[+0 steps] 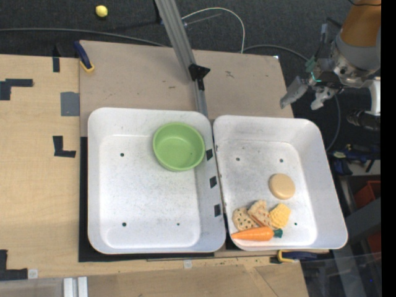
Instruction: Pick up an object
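Camera view places the two-finger gripper (pixel 307 95) at 2 o'clock, beyond the far edge of the right white bin (pixel 309 130); its fingers stand spread with nothing between them. You will find the toy foods at 5 o'clock in that bin: a round beige bun (pixel 281 186), a yellow corn piece (pixel 280 215), two brown crackers (pixel 250 216) and an orange carrot (pixel 253 234). A green plastic bowl (pixel 179 146) sits at 12 o'clock in the left white bin (pixel 111 184).

Grey arm (pixel 359 54), orange band (pixel 365 23)
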Controlling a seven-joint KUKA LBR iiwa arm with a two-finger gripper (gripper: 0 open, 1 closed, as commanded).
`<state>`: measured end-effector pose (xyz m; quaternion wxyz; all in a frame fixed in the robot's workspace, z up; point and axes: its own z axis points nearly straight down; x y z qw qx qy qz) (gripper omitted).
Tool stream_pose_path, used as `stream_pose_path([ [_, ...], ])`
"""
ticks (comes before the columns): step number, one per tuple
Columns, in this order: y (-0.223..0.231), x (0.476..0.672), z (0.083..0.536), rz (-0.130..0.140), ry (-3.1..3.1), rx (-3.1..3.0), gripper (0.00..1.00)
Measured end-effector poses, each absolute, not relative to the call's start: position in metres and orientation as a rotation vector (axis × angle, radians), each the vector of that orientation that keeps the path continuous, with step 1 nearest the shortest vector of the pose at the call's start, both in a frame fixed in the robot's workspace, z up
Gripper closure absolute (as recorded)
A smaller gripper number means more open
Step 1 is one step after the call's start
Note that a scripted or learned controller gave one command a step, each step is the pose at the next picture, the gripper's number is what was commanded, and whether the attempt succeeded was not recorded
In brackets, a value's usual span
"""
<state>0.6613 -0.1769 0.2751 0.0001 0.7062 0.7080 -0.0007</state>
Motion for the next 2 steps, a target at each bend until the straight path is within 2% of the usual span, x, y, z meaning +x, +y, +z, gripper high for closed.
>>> stream_pose_path([
  [1,-0.177,0.661,0.275,-0.004,2.224,2.219,0.00],
  [2,-0.185,0.665,0.222,-0.008,2.226,2.223,0.00],
])
